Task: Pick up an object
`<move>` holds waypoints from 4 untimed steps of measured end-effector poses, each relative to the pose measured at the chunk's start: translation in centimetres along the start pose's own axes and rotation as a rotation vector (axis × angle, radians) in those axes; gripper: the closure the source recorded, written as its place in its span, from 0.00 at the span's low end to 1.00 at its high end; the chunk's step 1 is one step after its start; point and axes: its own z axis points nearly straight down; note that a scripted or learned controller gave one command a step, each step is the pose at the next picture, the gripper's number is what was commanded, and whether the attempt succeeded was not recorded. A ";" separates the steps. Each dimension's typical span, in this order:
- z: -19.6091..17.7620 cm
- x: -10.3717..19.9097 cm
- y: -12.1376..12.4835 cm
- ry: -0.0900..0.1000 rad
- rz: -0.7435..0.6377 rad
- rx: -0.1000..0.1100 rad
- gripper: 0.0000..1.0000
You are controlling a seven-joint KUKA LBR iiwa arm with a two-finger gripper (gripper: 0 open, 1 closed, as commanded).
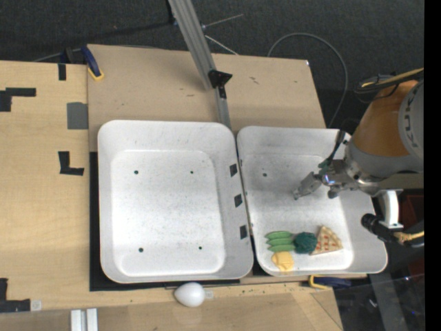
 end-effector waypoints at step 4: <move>-6.2 -1.6 -0.6 -0.003 0.000 -0.011 1.00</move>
